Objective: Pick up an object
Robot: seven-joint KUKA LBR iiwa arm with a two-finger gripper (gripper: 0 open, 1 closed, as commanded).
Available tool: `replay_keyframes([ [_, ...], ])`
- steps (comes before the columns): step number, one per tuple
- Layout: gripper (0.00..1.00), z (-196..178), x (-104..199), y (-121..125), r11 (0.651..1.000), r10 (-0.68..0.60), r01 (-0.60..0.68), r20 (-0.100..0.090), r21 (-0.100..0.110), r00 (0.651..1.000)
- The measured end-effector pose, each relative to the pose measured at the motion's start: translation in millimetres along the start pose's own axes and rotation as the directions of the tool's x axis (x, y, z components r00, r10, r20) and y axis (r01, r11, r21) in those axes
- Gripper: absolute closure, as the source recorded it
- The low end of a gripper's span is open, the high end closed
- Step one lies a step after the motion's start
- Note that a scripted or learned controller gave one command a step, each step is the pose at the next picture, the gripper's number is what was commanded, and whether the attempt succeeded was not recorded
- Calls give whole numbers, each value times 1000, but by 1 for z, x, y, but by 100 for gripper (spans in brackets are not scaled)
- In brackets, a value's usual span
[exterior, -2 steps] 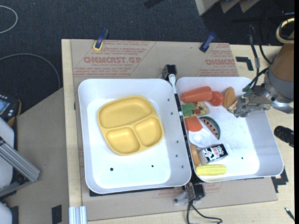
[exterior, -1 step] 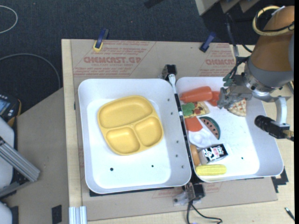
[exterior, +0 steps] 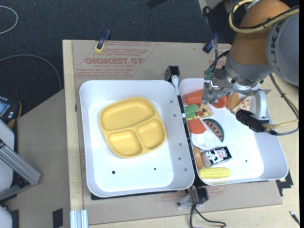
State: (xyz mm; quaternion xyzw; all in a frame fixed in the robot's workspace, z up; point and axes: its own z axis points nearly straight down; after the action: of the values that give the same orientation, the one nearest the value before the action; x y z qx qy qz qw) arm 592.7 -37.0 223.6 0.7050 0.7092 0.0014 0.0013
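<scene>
Toy food crowds the right bin point(exterior: 266, 167): nearest, a yellow corn cob point(exterior: 214, 173) lies at its front edge; behind it a black-and-white carton point(exterior: 218, 155); then a watermelon slice point(exterior: 214, 128); farther back a green piece point(exterior: 191, 111) and red pieces point(exterior: 194, 98); the left bin point(exterior: 95, 165) holds a yellow divided tray point(exterior: 131, 126); farthest, the gripper point(exterior: 212, 95) hangs over the red pieces, and whether its fingers stand wide or closed I cannot tell.

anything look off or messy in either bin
Nothing spilled or broken. The toy food is all crowded against the left side of the right bin, with the corn cob at the front rim. The yellow divided plate sits slightly askew in the left bin.
</scene>
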Motion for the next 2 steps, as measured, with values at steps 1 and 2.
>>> replay_keyframes([
  [1, 100, -5, 42, 25, 1000, 2, -2, 0, 0, 1000],
  [2, 100, 5, 75, 71, 1000, 1, -1, -1, -1, 1000],
])
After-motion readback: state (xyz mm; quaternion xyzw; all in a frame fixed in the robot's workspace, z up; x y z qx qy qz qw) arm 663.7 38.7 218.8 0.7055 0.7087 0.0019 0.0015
